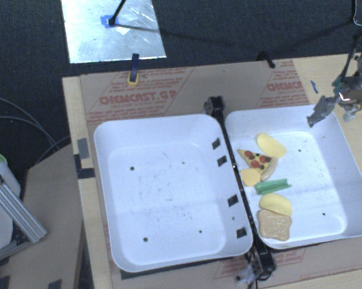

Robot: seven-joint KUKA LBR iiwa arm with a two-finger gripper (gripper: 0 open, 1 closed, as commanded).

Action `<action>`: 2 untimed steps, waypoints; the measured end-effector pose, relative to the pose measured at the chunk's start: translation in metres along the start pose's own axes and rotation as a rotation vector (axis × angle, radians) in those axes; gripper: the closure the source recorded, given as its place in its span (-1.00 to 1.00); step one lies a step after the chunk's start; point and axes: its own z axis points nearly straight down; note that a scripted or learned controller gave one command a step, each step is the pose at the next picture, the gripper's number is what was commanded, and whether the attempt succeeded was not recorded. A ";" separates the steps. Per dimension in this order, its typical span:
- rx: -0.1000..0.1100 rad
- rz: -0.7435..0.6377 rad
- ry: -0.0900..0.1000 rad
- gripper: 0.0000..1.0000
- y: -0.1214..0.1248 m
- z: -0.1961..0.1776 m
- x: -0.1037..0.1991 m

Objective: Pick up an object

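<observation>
On the table (180, 82), brown sheet with red print, two shallow white bins side by side, meeting at a dark seam with black clips.

Left bin (167, 188): bare white floor, a few small dark dots.

Right bin (329, 175): all the toy food, bunched along its left side near the seam.
- bread slice (275, 225), tan, nearest the front edge, touching the yellow piece above it
- pale yellow oval piece (277, 203), just above the bread
- second yellow oval piece (271, 144), farthest back in the cluster
- pizza slice (255, 159), red topping, beside and left of that back yellow piece
- small yellow wedge (251, 176), just below the pizza
- green stick (272, 186), lying crosswise between the wedge and the lower yellow piece

Arm enters at the right edge; end effector (321, 110) over the right bin's back right corner, well apart from the food. Nothing seen between its fingers; whether they are spread or pressed together, cannot tell.
</observation>
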 end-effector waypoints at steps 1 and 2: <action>0.006 0.004 0.002 -1.00 -0.037 0.162 -0.002; -0.004 0.002 -0.001 1.00 -0.033 0.143 -0.003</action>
